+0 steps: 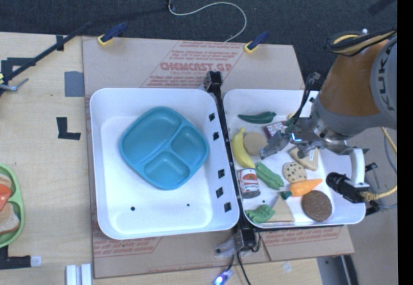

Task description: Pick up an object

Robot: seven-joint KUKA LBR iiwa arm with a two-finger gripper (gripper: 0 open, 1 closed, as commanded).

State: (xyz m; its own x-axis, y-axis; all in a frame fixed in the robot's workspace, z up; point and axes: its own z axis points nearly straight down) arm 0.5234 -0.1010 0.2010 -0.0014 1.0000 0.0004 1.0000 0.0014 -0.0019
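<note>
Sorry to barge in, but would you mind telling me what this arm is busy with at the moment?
The grey and orange robot arm is reaching into the right white bin, which holds toy food: a yellow banana, a green chilli pepper, an orange carrot, a small can and a round brown cookie. Its claw hovers low over the pile near the banana, with nothing visibly gripped. The left white bin holds a blue divided plate.

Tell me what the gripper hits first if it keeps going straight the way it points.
Likely the tan round piece beside the banana: the gripper points left and down toward it. Depth is unclear from this slant, so it might instead meet the right bin's floor.
</note>
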